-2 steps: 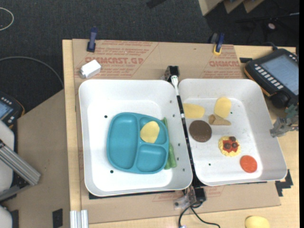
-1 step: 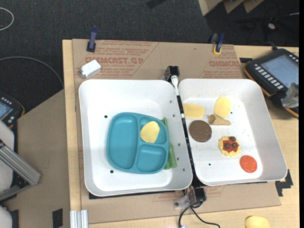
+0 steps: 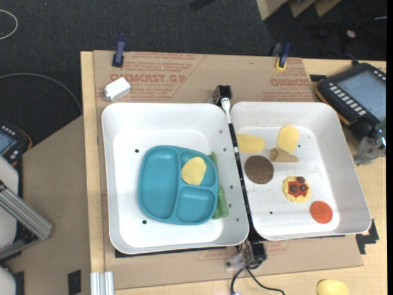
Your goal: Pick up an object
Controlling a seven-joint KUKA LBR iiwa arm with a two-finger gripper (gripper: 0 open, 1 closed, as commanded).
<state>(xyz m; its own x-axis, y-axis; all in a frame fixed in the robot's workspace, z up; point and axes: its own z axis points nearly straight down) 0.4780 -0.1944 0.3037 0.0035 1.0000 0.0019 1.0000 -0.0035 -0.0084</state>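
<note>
The right bin (image 3: 344,165) holds several toy foods: a pale yellow wedge (image 3: 250,143), a yellow lemon-like piece (image 3: 287,137), a small tan piece (image 3: 282,156), a brown round patty (image 3: 259,169), a yellow tart with red berries (image 3: 297,188) and an orange-red round piece (image 3: 321,212). In the left bin (image 3: 123,128) lies a teal divided plate (image 3: 178,184) with a yellow chip-like piece (image 3: 194,171) in its upper right compartment. A green strip (image 3: 219,196) lies along the plate's right side.
A black handheld pendant (image 3: 356,94) lies at the bench's right rear. A small white block (image 3: 116,89) sits behind the left bin. Blue clamps (image 3: 119,51) (image 3: 282,55) hold the cardboard's far edge. A yellow object (image 3: 331,287) lies at the front right.
</note>
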